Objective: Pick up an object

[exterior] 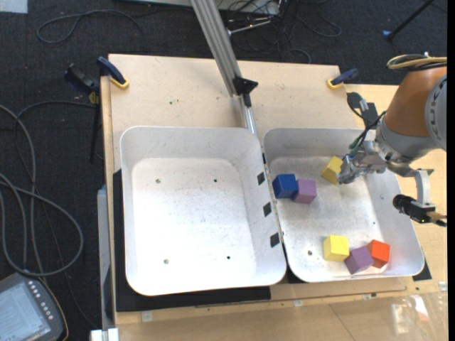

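Toward the upper right of the right-hand shallow white bin, a small yellow cube sits touching the gripper; whether it is gripped, I cannot tell. Lifting slowly and straight up would best avoid knocking it loose.

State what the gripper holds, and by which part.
Cannot be told: the gripper sits against the upper yellow block, but the grip itself is not visible.
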